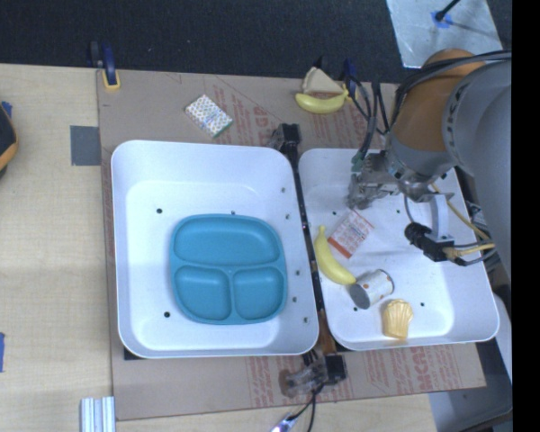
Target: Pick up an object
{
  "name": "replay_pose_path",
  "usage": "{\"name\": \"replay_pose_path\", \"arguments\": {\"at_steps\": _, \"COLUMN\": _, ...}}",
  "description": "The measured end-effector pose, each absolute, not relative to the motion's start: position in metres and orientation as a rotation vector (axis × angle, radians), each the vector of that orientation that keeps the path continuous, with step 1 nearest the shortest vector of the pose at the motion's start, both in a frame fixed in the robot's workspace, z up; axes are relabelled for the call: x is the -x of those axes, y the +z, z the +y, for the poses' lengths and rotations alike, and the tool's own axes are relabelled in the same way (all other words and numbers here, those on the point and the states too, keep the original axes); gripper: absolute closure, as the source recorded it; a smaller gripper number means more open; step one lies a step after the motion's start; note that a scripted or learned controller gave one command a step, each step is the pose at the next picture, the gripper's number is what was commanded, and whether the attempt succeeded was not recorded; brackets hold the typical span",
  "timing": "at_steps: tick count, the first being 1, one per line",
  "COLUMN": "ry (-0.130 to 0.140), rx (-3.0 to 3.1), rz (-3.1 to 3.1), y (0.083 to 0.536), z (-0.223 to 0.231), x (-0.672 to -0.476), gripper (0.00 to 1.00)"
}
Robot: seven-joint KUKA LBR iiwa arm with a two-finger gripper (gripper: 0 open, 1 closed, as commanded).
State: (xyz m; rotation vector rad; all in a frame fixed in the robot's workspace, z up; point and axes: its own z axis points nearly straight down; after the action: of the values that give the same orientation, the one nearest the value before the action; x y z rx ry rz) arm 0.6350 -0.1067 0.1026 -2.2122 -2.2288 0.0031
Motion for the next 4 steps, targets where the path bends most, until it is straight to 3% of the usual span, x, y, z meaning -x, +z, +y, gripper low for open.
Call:
{"name": "replay_pose_path", "arguments": {"at_steps": 1, "ry": 0.003, "rx": 2.212, "rz": -2.229, "y": 0.103, "z": -0.107, "x": -0.635, "gripper": 0.0}}
{"name": "replay_pose_path", "arguments": {"at_steps": 2, "ry": 0.006, "rx": 2.214, "rz": -2.225, "y": 0.091, "z": -0.107, "x": -0.589, "gripper": 0.0}}
{"name": "replay_pose_path", "arguments": {"at_steps": 3, "ry": 0.006, "rx": 2.215, "rz": -2.225, "y": 0.091, "z": -0.126, "x": -0.556, "gripper": 0.0}}
{"name": "replay_pose_path", "arguments": {"at_steps": 4, "ry": 0.004, "rx": 2.214, "rz": -2.224, "y": 0.091, "z": -0.135, "x": -0.475, "gripper": 0.0}}
